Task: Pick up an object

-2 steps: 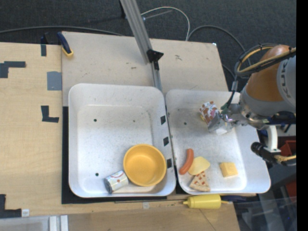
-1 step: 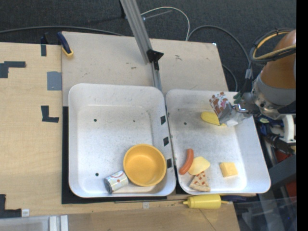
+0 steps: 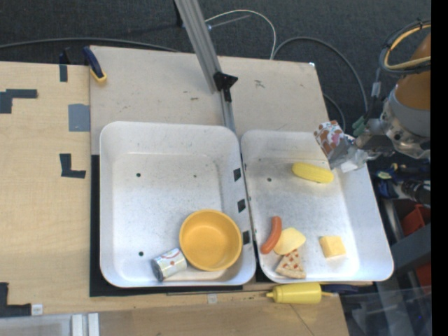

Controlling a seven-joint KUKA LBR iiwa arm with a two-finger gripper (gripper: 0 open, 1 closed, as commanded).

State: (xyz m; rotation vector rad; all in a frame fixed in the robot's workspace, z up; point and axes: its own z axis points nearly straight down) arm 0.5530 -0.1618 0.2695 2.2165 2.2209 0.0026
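Bins sit side by side on the bench: the left bin (image 3: 112,187) holds a yellow bowl (image 3: 210,240) near its front right corner, and a small tin can (image 3: 169,264) lies on its side just left of the bowl, touching or nearly touching it. The right bin (image 3: 364,215) holds a yellow banana-like piece (image 3: 312,173) toward its far side, a red sausage (image 3: 271,234) near the left wall, a pale yellow wedge (image 3: 290,241) just beside the sausage, a pizza slice (image 3: 291,264) at the front edge below the wedge, and a yellow cheese block (image 3: 332,246) to the right of those. A yellow mustard bottle (image 3: 297,293) lies on the bench just in front of the right bin, outside it.

At the far right corner of the right bin, the gripper (image 3: 344,154) hangs over the rim, and a crumpled red-and-white packet (image 3: 327,136) sits right at its tip. Whether the packet is pinched between the fingers or merely beside them is hard to make out (the metal parts blur together there), so the grip state cannot be told. The arm (image 3: 413,110) is cut off by the right edge, only its orange band and grey wrist showing.

A grey metal pole (image 3: 199,37) slants across the far bench, hiding part of the divide between the bins.
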